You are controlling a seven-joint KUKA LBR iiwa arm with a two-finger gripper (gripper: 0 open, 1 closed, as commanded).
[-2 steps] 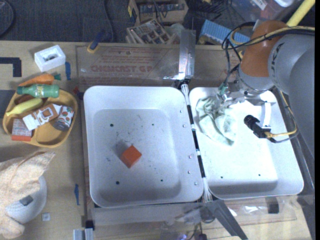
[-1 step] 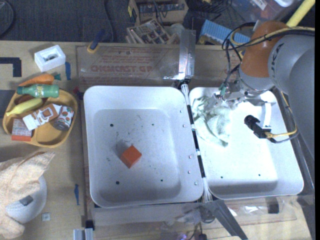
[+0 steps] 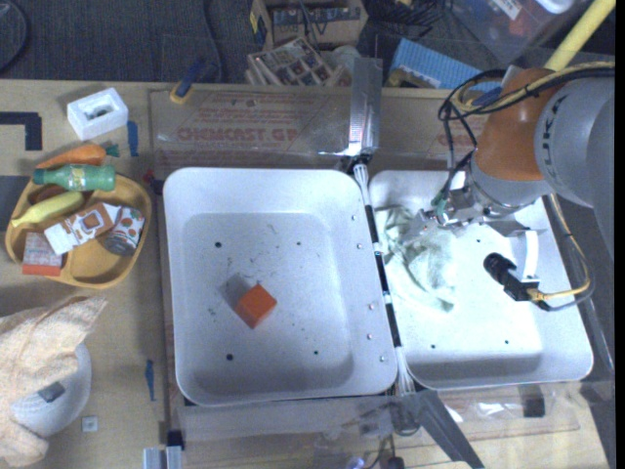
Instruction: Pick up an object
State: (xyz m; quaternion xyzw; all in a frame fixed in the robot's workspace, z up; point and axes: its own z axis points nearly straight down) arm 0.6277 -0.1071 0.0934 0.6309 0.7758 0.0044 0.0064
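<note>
Reaching in from three o'clock, the gripper (image 3: 441,212) sits low in the right bin (image 3: 488,345), up in that bin's ten o'clock corner. From where I stand its tip is lost against pale clutter, so I cannot tell whether it is open or closed, or whether it has anything. Just at its seven o'clock lies a crumpled pale sheet (image 3: 425,257), greenish-white, perhaps thin plastic or cloth. It is bunched along the bin's nine o'clock wall, close under the gripper. Behind the gripper, toward two o'clock, the orange band (image 3: 508,145) shows above the wrist, and the grey arm (image 3: 586,135) runs off at three o'clock. Across the divide, the left bin (image 3: 293,213) holds an orange block (image 3: 258,305), lying a little to seven o'clock of that bin's middle and well apart from the gripper. Farther out, at nine o'clock of the bench, a yellow bowl (image 3: 107,272) carries toy food, a green bottle (image 3: 78,177) and a banana (image 3: 44,206) among it. At the bowl's twelve o'clock stands a small white box (image 3: 98,112), and at its six o'clock a beige cloth (image 3: 44,335) is heaped on the bench
</note>
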